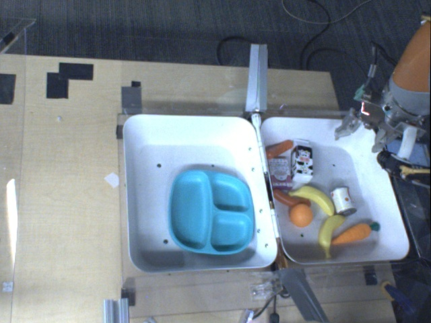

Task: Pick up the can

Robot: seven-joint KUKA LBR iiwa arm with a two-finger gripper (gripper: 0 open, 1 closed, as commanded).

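Note:
The can (pixel 342 200) is small and silver with a red-marked label, and it lies on its side in the right bin (pixel 397 207), right of centre. It rests against a banana (pixel 316 198), with a carrot (pixel 351 234) just in front of it. My gripper (pixel 364 132) hovers over the far right corner of that bin, well behind the can. Its fingers stand open with nothing between them.
The right bin also holds a second banana (pixel 328 232), an orange (pixel 301 214), a sausage (pixel 279 149) and a small carton (pixel 302 161). A blue divided plate (pixel 211 211) lies in the left bin (pixel 145 194). A metal rail (pixel 258 79) runs between the bins.

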